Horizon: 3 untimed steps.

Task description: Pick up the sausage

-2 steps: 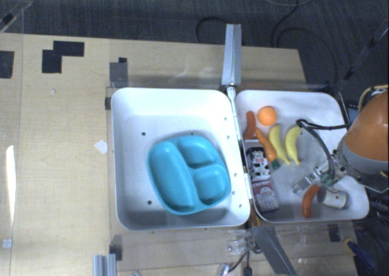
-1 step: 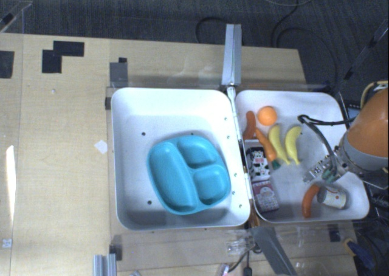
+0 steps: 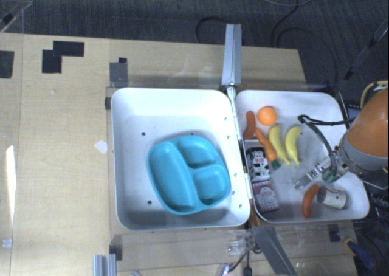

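Note:
The sausage (image 3: pixel 309 200), a short red-orange link, lies near the front edge of the right bin (image 3: pixel 316 100), roughly upright in the view. My gripper (image 3: pixel 316 175) reaches in from the right and sits just above the sausage's upper end, close to it or touching it. The orange band of the arm (image 3: pixel 372 124) rises behind the gripper at the right edge. Nothing appears lifted off the bin floor.
A white cylinder (image 3: pixel 335 199) lies right of the sausage. Two bananas (image 3: pixel 285 142), an orange ball (image 3: pixel 267 115), a carrot (image 3: pixel 266 144), a brown-orange stick (image 3: pixel 250 124) and two small packets (image 3: pixel 261 174) fill the right bin's left half. The left bin (image 3: pixel 140 123) holds a blue divided tray (image 3: pixel 189 173).

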Each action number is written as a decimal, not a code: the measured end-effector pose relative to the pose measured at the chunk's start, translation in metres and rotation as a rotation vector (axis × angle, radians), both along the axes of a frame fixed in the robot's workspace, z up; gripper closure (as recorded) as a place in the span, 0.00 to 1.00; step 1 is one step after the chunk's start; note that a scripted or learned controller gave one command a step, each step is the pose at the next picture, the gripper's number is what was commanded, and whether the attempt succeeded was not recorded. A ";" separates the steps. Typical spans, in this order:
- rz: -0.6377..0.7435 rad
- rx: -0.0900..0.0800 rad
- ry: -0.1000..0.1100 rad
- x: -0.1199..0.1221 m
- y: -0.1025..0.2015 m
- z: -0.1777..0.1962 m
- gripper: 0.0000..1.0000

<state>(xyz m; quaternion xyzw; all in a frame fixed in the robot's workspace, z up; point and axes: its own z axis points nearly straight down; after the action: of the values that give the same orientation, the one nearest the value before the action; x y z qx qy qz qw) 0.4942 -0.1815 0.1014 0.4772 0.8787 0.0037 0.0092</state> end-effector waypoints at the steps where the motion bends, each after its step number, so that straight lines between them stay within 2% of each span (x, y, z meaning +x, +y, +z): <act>1: -0.171 0.004 0.014 0.005 0.054 0.011 0.00; 2: -0.073 0.003 0.008 -0.003 0.001 -0.012 0.00; 3: -0.070 0.002 0.000 0.000 0.002 0.000 1.00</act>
<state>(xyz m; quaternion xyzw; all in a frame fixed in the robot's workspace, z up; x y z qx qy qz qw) 0.4938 -0.1797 0.1015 0.5077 0.8615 0.0042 0.0088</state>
